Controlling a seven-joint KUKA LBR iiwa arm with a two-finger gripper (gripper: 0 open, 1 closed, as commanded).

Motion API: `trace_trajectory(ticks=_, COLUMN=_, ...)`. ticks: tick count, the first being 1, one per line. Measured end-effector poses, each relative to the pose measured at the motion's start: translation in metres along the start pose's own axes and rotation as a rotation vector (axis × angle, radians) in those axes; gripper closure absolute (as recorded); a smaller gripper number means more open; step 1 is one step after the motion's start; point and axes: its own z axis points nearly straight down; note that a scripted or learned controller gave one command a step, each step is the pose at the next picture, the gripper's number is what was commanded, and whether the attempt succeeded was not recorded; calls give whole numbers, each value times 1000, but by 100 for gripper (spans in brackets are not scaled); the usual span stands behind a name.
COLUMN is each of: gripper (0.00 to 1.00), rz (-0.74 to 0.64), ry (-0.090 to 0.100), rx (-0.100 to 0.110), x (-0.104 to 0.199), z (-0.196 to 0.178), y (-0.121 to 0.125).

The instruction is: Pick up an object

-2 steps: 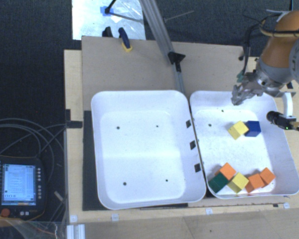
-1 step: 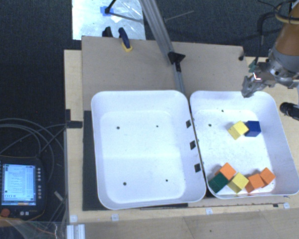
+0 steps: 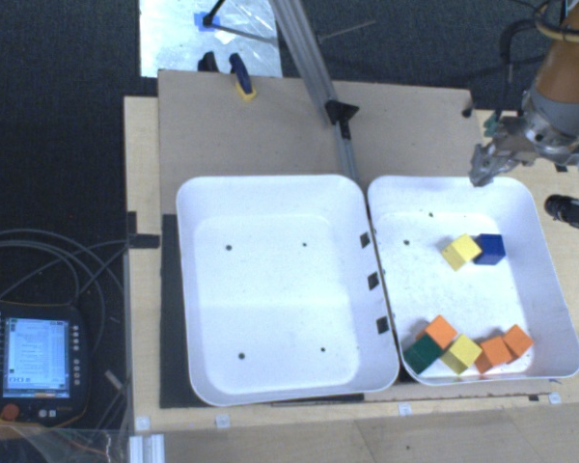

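Blocks, likely light, rigid and smooth; the yellow block (image 3: 460,252) touching the blue block (image 3: 489,248) lies nearest below the gripper (image 3: 483,171), whose opening I cannot tell, best pinched across free flat faces.

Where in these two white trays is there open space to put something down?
The left bin is bare throughout. In the right bin, the middle between the yellow block and blue block and the near-corner cluster is free; that corner is crowded.

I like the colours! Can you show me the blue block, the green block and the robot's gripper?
Blue cube block (image 3: 490,248), camera view, its top face.
Dark green cube block (image 3: 423,354), camera view, its top face.
Gripper (image 3: 484,168), camera view, at its fingertips.
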Motion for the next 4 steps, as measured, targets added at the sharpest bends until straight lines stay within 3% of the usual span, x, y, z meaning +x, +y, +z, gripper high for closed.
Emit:
trace_trajectory(ticks=2, gripper=100, rz=-6, ry=3, rx=3, x=102, z=-4, y=1)
trace_trajectory(ticks=4, gripper=100, rz=-8, ry=3, rx=1, x=205, z=-32, y=-3)
